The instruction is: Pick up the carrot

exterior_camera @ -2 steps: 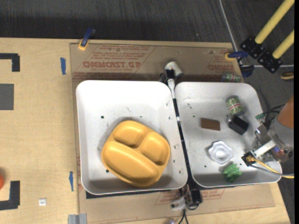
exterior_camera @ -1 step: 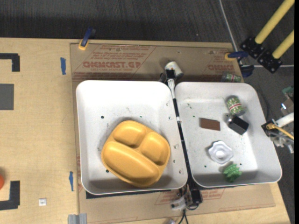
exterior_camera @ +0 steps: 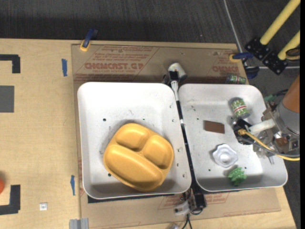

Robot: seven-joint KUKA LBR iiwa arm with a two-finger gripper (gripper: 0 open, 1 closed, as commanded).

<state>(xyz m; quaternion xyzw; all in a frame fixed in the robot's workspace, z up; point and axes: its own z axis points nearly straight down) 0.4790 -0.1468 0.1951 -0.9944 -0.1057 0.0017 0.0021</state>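
Note:
My gripper (exterior_camera: 280, 141) hangs over the right edge of the right bin (exterior_camera: 200, 101), low on the arm that reaches in from the right. No object can be made out in it. Nearest to it in that bin are a green-and-white can (exterior_camera: 239, 107) lying at the upper right and a small green leafy piece (exterior_camera: 236, 175) by the front wall. A small orange-red thing (exterior_camera: 1, 186) peeks in at the far left edge of the bench, cut off by the frame.
A brown flat block (exterior_camera: 214, 126) and a clear crumpled plastic piece (exterior_camera: 224, 155) lie mid right bin. A big yellow lumpy object (exterior_camera: 138, 155) fills the front of the left bin (exterior_camera: 95, 104). Yellow-handled clamps (exterior_camera: 279, 20) stand at the back right.

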